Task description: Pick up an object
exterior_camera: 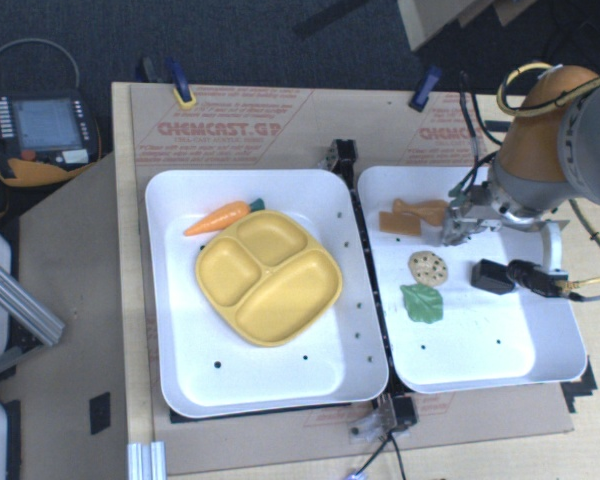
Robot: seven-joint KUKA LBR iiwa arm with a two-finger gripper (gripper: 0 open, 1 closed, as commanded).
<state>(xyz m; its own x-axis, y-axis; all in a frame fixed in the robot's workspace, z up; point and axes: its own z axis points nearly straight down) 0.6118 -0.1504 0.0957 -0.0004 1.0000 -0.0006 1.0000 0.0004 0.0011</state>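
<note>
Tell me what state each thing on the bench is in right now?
Gripper: low over the right bin, beside the brown piece; fingers unclear.
Carrot: lying in the left bin, touching the plate's rim.
Yellow divided plate: flat, right side up.
Brown piece: lying in the right bin.
Cookie: flat, above the green piece.
Green piece: lying loose.

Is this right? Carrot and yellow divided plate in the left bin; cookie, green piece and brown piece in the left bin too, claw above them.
Not quite. The camera view shows the cookie, green piece and brown piece in the right bin, with the claw there. Carrot and yellow divided plate are in the left bin.
</note>
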